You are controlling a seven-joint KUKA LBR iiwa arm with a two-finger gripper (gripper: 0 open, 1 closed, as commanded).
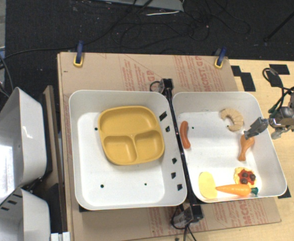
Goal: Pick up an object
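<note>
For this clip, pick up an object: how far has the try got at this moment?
Done: the gripper is in the right bin, its fingertip right by the top end of the drumstick. In hand: nothing; no item sits between its fingers. Left: gripping and lifting. The croissant, sausage, carrot and other items all lie on the bin floor.

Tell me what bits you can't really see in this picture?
- Robot hand, camera view: too small and dark to tell whether it grips the drumstick-shaped toy it reaches toward.
- Arm: cut off by the picture's right side.
- Small red-and-yellow toy: too small to name.
- Yellow disc: its right edge is covered by the carrot.
</note>
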